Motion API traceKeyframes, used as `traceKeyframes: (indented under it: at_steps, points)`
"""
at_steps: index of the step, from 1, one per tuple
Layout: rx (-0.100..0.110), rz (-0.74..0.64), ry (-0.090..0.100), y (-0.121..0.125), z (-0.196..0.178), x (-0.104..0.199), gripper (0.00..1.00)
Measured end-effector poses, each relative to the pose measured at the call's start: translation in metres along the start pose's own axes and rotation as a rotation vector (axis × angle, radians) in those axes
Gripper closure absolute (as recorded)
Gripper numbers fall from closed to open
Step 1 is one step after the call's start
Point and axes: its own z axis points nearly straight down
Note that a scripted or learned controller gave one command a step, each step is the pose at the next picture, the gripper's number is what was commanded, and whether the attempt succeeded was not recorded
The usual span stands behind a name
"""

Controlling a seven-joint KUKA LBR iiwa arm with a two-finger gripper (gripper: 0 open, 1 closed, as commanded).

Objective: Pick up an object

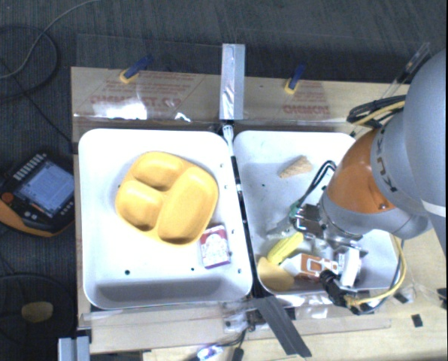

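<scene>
My gripper (319,260) is low in the right bin (267,150), near its front wall, with the grey arm and its orange band (359,183) above it. Directly under and beside the gripper lie a yellow-green object (283,247), a tan rounded object (275,275) and a small orange-and-white item (311,265). Whether any of them is held is hidden by the wrist. A tan wedge (295,167) lies apart at the back of this bin.
The left bin (96,201) holds a large yellow three-lobed object (166,195) and a small pink-and-white packet (215,247). A metal divider strip (232,81) stands behind the bins. A handheld pendant (36,194) lies on the floor at left.
</scene>
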Motion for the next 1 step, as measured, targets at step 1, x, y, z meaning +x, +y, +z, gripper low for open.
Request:
traceKeyframes:
  at_steps: [1]
  points:
    - [-0.002,-0.002,0.001,0.0014,-0.0096,0.0013,1.0]
